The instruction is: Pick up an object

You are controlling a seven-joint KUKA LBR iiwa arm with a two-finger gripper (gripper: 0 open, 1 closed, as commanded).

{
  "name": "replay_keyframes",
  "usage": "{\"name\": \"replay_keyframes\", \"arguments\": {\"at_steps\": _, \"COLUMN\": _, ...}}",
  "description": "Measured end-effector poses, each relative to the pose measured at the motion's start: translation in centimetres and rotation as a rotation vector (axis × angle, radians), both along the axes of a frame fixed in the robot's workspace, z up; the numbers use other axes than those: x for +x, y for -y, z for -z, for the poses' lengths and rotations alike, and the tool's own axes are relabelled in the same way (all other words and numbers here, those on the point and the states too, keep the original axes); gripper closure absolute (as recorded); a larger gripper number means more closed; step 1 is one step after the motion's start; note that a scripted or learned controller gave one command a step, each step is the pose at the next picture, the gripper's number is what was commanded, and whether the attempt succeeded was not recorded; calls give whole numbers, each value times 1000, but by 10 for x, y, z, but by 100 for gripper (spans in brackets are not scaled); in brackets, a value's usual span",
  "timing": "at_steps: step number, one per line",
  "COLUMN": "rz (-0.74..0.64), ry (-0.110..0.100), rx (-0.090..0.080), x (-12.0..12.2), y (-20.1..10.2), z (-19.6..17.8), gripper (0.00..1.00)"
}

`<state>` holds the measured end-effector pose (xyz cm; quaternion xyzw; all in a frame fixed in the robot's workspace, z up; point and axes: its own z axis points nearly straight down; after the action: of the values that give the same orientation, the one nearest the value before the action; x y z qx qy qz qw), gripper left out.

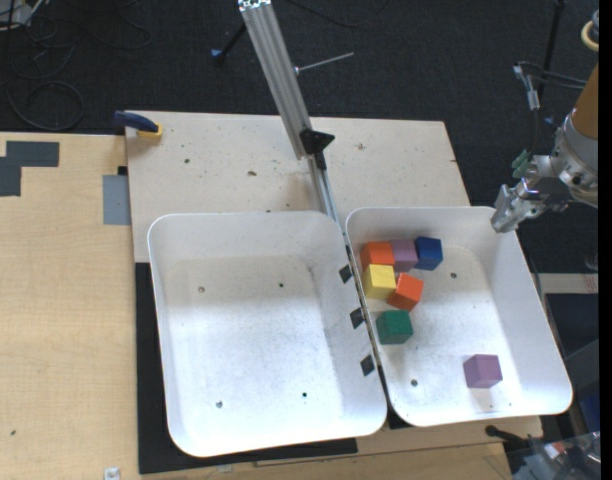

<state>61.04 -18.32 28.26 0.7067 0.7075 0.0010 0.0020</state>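
Blocks sit in the right bin (526, 298), and that bin serves as the landmark for everything else. Against its left wall, toward the far end, a tight cluster is packed together: an orange block (378, 253) at the far-left corner of the group, a pale purple block (404, 252) just beside it, and a blue block (428, 252) touching that one on the side away from the wall. A yellow block (381, 279) lies just nearer than the orange one, with a red-orange block (407, 290) tilted against it. A green block (394, 326) rests a little nearer again, just apart from the cluster and still near the left wall. Well apart from all of these, a lone purple block (482, 370) stands close to the bin's near-right corner.

The claw (508, 214) hangs above the bin's far-right rim, with nothing between its fingers; how wide they stand I cannot tell, since they are small and blurred. The arm (586, 128) reaches back from it beyond the bin's right side.

Touching the bin's left wall is the left bin (186, 268). Both rest on the worktop (216, 158), and a slanted aluminium bar (281, 78) rises beyond the bin's far-left corner.
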Motion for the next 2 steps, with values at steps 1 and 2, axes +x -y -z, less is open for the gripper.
{"name": "replay_keyframes", "arguments": {"at_steps": 1, "rz": -2, "ry": -6, "rx": 4, "x": -12, "y": -47, "z": -2, "gripper": 100}}
{"name": "replay_keyframes", "arguments": {"at_steps": 2, "rz": -2, "ry": -9, "rx": 4, "x": -28, "y": -87, "z": 8, "gripper": 100}}
